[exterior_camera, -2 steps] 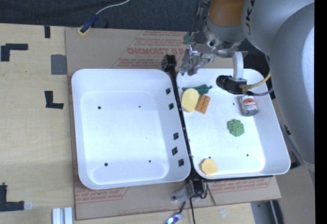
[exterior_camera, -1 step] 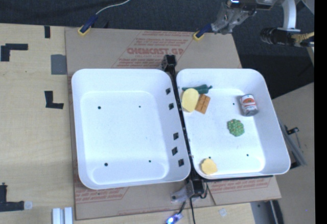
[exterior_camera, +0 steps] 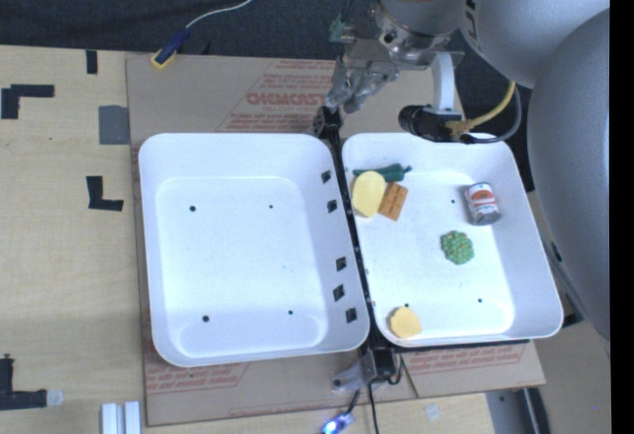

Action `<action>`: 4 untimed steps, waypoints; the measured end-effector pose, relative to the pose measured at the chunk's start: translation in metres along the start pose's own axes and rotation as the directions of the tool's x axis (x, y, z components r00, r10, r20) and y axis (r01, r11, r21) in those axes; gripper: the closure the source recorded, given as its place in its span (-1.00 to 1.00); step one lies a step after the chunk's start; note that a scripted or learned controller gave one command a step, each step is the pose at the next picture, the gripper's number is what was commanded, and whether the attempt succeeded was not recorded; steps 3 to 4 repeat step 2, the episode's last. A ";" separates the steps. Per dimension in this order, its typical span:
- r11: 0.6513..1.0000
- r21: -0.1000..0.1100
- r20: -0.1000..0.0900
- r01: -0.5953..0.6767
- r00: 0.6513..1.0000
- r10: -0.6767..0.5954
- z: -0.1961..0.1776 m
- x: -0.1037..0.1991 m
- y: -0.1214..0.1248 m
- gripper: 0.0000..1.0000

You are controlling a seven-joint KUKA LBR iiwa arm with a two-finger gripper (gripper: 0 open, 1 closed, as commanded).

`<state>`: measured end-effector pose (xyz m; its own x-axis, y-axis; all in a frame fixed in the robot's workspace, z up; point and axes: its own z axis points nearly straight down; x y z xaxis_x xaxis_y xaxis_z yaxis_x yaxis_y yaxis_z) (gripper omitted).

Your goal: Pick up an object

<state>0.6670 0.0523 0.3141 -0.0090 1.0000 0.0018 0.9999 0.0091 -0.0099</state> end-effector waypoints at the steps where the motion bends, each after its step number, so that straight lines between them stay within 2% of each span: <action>1: 1.000 -0.018 -0.004 0.005 1.000 -0.005 -0.087 0.109 0.001 1.00; 2: 1.000 -0.024 -0.002 -0.004 1.000 0.004 -0.216 0.121 0.000 1.00; 4: 1.000 -0.024 -0.002 -0.004 1.000 0.004 -0.216 0.121 0.000 1.00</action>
